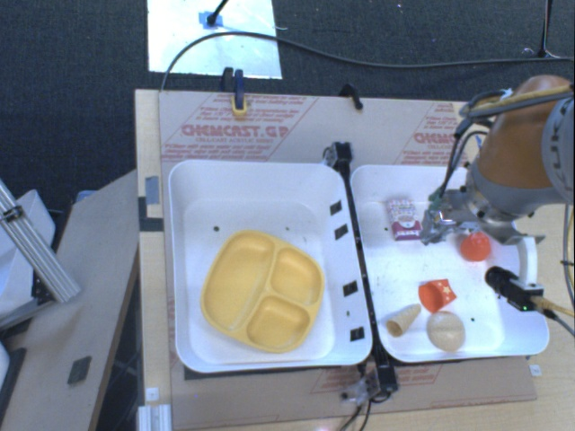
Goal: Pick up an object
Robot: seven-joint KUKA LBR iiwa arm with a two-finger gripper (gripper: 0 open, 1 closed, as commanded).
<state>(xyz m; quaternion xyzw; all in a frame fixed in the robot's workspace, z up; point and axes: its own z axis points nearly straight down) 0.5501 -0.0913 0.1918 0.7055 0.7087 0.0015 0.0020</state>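
Red-and-white small carton (403, 219) just beside gripper (435, 227) in right white bin (530, 330); approach step; grip state unclear; next: descend, close.

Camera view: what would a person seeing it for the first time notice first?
Most striking is the yellow divided tray, lying in the left bin. Next comes the grey and orange arm reaching in from the right over the right bin. There, small things lie scattered: an orange ball, a red piece and a cream egg-shaped thing.
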